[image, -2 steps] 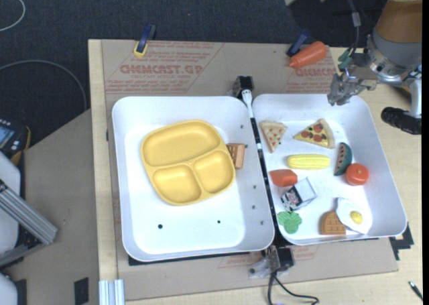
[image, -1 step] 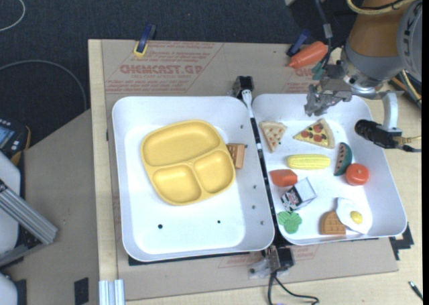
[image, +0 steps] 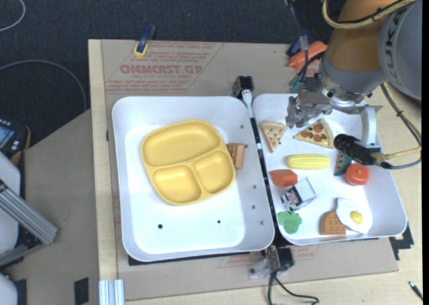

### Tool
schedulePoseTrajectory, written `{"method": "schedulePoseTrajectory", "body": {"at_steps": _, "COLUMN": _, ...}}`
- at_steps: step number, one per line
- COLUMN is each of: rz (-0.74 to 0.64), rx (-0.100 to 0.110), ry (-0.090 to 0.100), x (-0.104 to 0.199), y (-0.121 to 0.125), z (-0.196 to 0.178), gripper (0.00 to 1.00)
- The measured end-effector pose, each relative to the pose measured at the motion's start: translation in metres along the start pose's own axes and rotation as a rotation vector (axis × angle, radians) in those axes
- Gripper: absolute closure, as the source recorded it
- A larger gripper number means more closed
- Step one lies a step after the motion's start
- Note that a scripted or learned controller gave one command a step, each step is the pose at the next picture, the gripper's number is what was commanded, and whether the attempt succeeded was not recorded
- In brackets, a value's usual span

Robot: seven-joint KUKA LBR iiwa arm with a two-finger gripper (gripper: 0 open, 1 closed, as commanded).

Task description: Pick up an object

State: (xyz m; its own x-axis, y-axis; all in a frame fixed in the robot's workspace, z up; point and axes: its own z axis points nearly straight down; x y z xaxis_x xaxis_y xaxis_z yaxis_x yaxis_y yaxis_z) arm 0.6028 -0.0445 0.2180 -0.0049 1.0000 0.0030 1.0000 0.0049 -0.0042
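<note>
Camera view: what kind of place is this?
Likely a robot lab test bench: two white bins clamped on a board, toy food such as a corn cob and a pizza slice, cables and aluminium framing on dark carpet.

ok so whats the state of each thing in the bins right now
yellow plate: upright in the left bin
pizza slice: flat in the right bin
corn: on its side
tomato: resting, untouched
fried egg: flat, yolk up
gripper: low over the right bin, by a second pizza slice

Arm (image: 375, 22) cut off at top-right edge; gripper (image: 303, 112) covers part of pizza slice (image: 315, 134).
</note>
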Motion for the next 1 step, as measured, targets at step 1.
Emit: {"method": "schedulePoseTrajectory", "body": {"at_steps": 1, "rz": 0.000, "rx": -0.001, "ry": 0.000, "x": 0.0422, "y": -0.0176, "z": -0.0069, "gripper": 1.00}}
